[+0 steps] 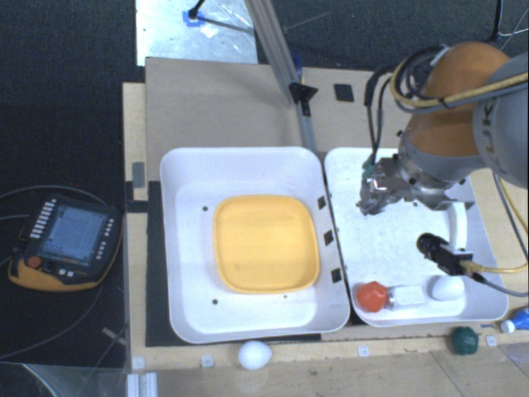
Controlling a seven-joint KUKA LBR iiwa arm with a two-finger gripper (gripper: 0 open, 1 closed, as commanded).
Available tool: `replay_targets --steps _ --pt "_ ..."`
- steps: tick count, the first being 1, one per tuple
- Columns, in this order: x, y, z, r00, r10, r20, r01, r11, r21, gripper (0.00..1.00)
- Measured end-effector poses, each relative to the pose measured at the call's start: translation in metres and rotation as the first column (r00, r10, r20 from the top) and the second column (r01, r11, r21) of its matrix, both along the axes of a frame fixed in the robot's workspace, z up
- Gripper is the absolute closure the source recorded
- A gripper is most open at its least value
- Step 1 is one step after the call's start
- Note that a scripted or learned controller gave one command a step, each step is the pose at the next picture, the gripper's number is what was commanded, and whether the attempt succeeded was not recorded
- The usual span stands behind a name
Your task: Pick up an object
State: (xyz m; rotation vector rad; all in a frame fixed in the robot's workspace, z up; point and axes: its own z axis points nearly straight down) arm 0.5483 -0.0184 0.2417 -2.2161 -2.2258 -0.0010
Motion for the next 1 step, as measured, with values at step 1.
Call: replay_targets --steps 1 --pt "0.0026 0.0521 -0.0128 1.0 -0.001 0.0 0.001 1.0 0.0 1.0"
